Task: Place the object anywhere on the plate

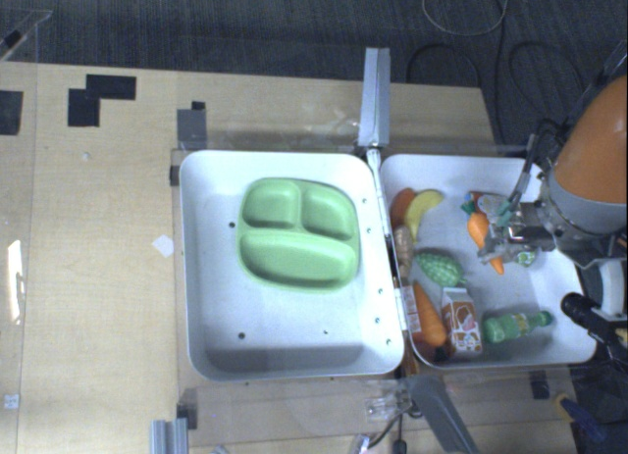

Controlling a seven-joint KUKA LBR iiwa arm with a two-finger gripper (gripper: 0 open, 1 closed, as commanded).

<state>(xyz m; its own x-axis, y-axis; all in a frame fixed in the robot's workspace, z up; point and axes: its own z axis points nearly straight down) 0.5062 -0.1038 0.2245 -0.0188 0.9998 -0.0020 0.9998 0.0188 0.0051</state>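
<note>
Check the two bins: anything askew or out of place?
The green plate sits at a slight angle in the left bin, not square to its walls. In the right bin the toys lie jumbled toward the divider: a carton and a green bottle lie on their sides. Nothing looks spilled or broken.

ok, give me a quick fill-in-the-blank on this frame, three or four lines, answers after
1. The green plate lies in the ____ bin of the camera view.
2. The plate has ____ compartments.
3. The tool hangs over the ____ bin.
4. The green bottle lies just right of the ____.

Missing words: left; three; right; juice carton
</note>
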